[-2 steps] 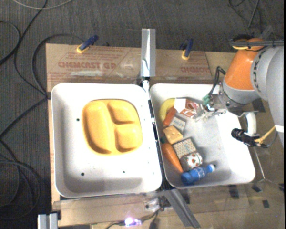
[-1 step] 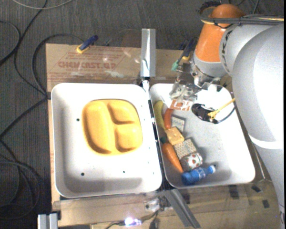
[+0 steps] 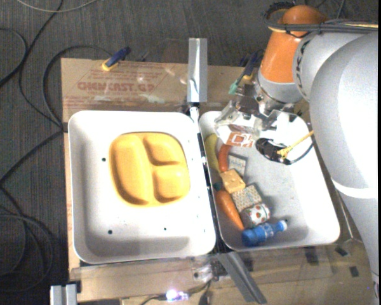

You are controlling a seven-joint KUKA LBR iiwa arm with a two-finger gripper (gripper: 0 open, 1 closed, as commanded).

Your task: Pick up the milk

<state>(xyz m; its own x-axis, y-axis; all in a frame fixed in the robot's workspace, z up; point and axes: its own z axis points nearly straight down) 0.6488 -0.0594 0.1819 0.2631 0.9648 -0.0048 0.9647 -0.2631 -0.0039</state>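
Note:
The milk (image 3: 240, 138), a small white carton with red-orange print, lies at the back left of the right bin (image 3: 305, 196). My gripper (image 3: 243, 121) is directly over it, low in the bin, and its body hides the carton's upper part. From this angle I cannot tell whether the carton is held or merely lies under the gripper. The grey arm with its orange band (image 3: 280, 56) comes in from the upper right.
Along the right bin's left side lie a banana (image 3: 210, 150), a red sausage (image 3: 223, 158), a tan cracker (image 3: 232, 181), a carrot (image 3: 227, 208), a checkered block (image 3: 246, 197) and a blue bottle (image 3: 263, 232). A yellow divided tray (image 3: 150, 168) sits in the left bin (image 3: 89, 221).

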